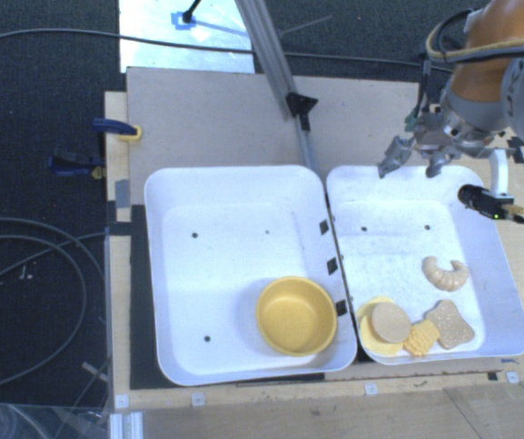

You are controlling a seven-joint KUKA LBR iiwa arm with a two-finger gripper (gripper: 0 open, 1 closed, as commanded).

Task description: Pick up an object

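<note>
Camera view: one yellow bowl (296, 315), one croissant (445, 273).

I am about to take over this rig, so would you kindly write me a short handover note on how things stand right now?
Gripper: open, holding nothing, poised over the far rim of the right white bin.
Right bin: pale curved croissant-shaped piece near the right wall; at the near edge, a round tan disc lying on a yellow plate, a yellow waffle-patterned cracker and a brown toast-shaped slice, packed close together.
Left white bin: a yellow round bowl, upright, near its front right corner.
Done: nothing picked yet.
Left: choose an object, descend, grasp, lift.
</note>
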